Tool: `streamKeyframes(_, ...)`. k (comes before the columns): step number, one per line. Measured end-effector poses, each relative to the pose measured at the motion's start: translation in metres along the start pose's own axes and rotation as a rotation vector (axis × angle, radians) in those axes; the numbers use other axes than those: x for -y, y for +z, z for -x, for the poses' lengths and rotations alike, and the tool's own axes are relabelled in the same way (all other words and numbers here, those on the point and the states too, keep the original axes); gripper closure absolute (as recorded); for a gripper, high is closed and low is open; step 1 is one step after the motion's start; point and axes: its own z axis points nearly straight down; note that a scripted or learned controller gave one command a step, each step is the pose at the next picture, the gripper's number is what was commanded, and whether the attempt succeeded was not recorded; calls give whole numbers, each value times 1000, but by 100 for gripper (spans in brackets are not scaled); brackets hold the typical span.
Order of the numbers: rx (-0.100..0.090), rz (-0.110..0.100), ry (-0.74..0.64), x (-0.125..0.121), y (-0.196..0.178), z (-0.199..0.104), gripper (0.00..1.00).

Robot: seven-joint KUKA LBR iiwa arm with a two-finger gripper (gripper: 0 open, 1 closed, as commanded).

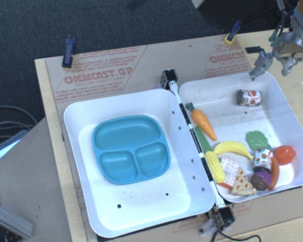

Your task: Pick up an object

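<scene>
Grey gripper (273,66) spread open, holding nothing, above far right bin (294,123) rim, near small can (248,97) lying sideways.

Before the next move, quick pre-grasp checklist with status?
1. Hand open: ok, fingers spread with nothing between them.
2. Hand above the right bin: ok, near its far right corner.
3. Nearest target free: ok, the small can lies on its side, apart from the other toys.
4. Hand lined up over the can: not ok, it sits farther right and beyond it.
5. Pile at the near end separable: not ok, banana, corn, pizza slice and tomato are crowded together.
6. Hand height above the bin floor: cannot tell.
</scene>
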Motion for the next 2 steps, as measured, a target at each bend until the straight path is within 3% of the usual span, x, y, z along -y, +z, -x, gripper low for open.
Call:
streamKeyframes(1, -1, -3, -1, -18, 119, -2, 0)
streamKeyframes(2, 2, 2, -2, -19, 107, -2, 100)
